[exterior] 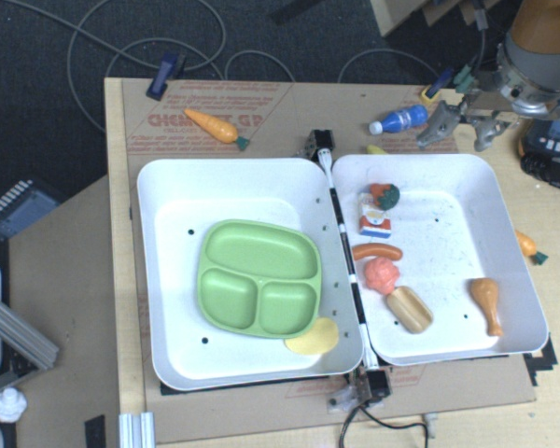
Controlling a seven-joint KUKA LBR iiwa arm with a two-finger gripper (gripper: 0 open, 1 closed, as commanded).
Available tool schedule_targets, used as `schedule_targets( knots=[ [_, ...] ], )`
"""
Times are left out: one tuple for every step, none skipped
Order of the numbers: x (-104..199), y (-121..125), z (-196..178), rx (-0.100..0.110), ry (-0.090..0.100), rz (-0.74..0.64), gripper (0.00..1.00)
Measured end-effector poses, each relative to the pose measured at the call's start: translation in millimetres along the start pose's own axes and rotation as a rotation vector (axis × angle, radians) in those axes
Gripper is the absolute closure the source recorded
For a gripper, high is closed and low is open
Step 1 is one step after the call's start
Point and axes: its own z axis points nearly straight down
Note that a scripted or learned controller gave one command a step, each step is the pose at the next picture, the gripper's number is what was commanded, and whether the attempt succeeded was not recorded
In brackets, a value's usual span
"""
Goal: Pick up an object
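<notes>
While the gripper (465,127) hangs open and unladen above the right bin's (448,339) far rim, six toy foods lie inside; one green tray (259,277) fills the left bin (168,250).

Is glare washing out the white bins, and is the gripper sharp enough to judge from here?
In the camera view the lighting is even: the right bin and left bin read bright but keep their rims and speckles, without blown-out glare; the green divided tray and the toy drumstick cast soft, short shadows; the gripper at the top right looks slightly soft, so its finger gap is hard to judge.
</notes>
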Motion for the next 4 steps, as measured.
schedule_targets(
  knots=[
    [-48.5,-7.9,112.1,0.002,-0.001,0.001,0.0],
    [-41.3,-74.9,199.4,0.001,0.0,0.001,0.0],
    [13.8,5.0,201.7,0.017,0.004,-0.003,0.0],
    [22.2,10.8,204.4,0.036,0.003,-0.002,0.0]
  ],
)
